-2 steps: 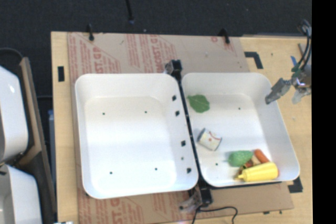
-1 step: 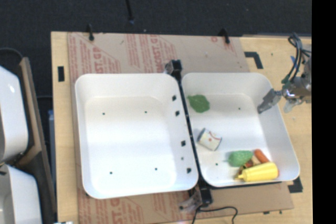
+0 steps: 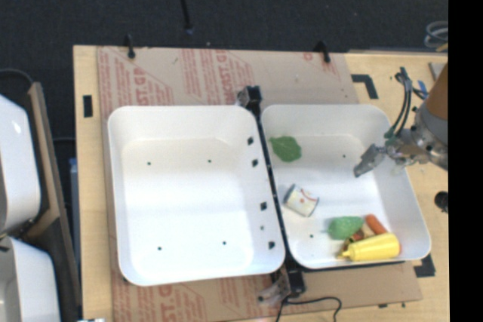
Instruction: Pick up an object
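probably best to take the yellow bottle [image 3: 371, 247] across its stiff, light, slippery middle, tool [image 3: 367, 161] hovering apart over the right bin [image 3: 407, 196], open or closed impossible to tell.

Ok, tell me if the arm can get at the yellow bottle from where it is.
Probably yes: the yellow bottle lies uncovered in the right bin, with only an orange piece beside it.

Two white bins [image 3: 121, 162] on bench [image 3: 166, 75]
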You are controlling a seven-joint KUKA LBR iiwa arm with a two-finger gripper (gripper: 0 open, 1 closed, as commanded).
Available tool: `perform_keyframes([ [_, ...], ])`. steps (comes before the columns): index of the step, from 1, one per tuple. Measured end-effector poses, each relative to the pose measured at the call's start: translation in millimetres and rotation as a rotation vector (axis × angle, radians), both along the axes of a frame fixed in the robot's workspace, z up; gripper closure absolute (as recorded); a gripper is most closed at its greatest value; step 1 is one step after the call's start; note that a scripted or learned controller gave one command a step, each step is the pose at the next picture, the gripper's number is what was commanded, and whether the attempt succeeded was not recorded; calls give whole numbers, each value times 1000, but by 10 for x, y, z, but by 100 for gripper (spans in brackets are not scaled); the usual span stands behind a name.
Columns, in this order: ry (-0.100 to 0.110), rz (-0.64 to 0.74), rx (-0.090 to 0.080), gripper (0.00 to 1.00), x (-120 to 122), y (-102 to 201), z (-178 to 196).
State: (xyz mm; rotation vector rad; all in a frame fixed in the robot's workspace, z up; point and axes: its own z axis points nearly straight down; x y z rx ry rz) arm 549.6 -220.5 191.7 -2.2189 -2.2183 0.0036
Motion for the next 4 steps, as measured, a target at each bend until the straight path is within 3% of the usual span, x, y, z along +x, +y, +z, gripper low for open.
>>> perform_keyframes([
  [1,0,-1,0,0,16,-31,-620],
  [2,-7,-1,-2,100,30,-40,-481],
  [3,-9,0,-3,100,-13,-11,-32],
  [4,-6,0,-2,100,-9,-19,103],
])
